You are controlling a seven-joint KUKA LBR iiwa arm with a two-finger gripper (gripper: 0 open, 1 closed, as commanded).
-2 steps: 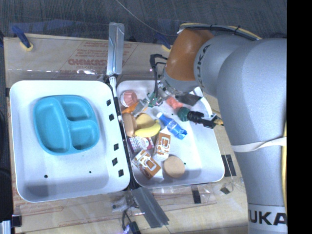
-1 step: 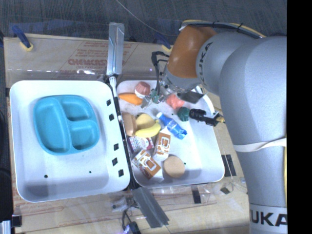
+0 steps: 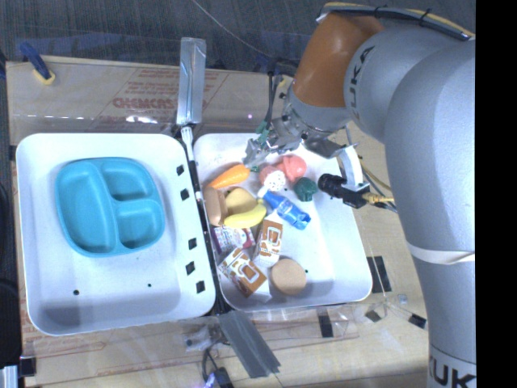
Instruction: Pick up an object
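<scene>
We hover our gripper (image 3: pixel 262 148) above the right bin (image 3: pixel 343 257), near the carrot (image 3: pixel 228 175). Whether it is open or closed, we cannot tell. We should descend squarely over one item, avoiding neighbours.

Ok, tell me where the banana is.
The banana lies in the right bin, near its left wall, just below the carrot and left of the blue bottle.

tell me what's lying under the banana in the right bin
The banana lies on top of a pile in the right bin. A brownish item pokes out at its left and snack packets lie just below. What sits directly beneath it is covered.
</scene>
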